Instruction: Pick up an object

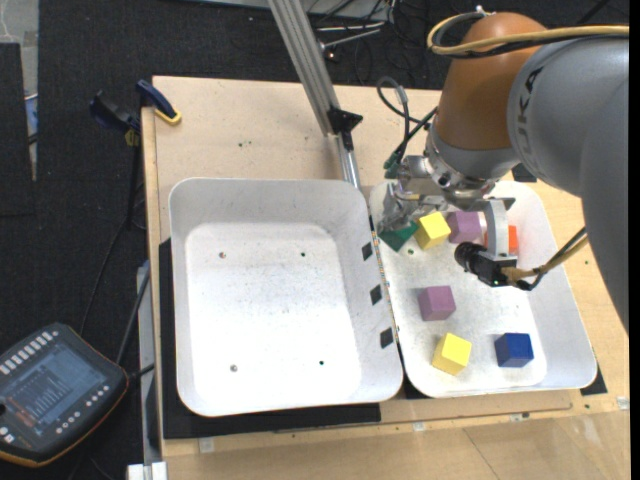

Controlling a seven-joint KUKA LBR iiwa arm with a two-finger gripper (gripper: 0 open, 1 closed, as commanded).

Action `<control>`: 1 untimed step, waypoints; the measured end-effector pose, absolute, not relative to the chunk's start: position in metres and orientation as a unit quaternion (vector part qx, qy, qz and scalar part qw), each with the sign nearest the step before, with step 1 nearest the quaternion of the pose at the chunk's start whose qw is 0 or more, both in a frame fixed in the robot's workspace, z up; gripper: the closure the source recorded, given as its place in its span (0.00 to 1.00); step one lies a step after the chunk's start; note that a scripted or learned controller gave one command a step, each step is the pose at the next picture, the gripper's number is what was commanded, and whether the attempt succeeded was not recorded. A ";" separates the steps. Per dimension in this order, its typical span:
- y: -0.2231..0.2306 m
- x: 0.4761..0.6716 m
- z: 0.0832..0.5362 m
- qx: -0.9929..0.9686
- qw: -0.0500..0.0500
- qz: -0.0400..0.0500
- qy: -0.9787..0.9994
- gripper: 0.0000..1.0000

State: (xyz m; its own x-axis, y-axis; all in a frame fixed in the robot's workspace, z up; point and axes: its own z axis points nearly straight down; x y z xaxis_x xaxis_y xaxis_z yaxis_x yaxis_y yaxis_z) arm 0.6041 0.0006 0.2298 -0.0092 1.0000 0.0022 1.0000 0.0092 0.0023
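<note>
While hand [405, 211] hangs low, green block [399, 236] lies just below; grip can't tell.

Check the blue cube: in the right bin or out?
In. The blue cube rests on the right bin's floor near its front rim, beside a yellow cube.

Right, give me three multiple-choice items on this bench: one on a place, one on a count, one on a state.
1. Where does the blue block lie?
A. in the left bin
B. in the right bin
C. on the bare bench

2. How many yellow blocks are in view?
A. one
B. two
C. four

3. How does the loose purple block sit?
A. flat on the bin floor, apart from the others
B. stacked on the blue block
C. leaning on the left bin's wall

Key: 1 B, it sits near the right bin's front corner. 2 B, one by the gripper, one near the front. 3 A, bare floor surrounds it.
</note>
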 end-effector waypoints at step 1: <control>0.049 0.600 0.223 0.704 -0.001 0.000 0.710 1.00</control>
